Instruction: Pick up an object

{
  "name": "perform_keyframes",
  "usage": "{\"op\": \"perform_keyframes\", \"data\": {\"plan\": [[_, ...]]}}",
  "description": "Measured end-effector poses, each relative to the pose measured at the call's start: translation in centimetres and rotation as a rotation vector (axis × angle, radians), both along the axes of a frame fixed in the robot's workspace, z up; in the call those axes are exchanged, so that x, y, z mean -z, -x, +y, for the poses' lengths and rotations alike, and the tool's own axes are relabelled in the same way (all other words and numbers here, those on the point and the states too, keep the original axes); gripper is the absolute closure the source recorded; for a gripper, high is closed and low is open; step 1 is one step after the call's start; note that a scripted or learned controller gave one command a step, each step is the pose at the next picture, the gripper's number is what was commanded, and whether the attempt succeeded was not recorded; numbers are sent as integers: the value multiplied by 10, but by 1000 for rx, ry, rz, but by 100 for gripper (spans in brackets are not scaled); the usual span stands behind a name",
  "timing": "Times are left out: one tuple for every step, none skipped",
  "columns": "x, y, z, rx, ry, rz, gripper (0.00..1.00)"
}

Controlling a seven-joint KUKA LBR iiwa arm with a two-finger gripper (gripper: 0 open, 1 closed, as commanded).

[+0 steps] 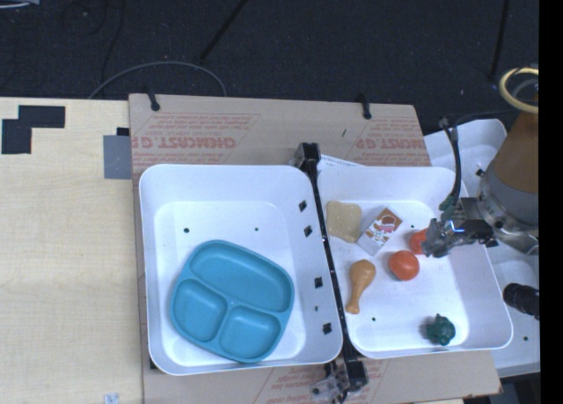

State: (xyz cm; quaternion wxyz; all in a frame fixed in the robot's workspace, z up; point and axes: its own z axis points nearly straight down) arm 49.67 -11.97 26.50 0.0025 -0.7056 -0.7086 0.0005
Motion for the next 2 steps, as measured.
{"op": "perform_keyframes", "data": {"plan": [[0, 0, 54, -1, 0, -1, 100], [2, 0, 107, -1, 0, 0, 100]]}}
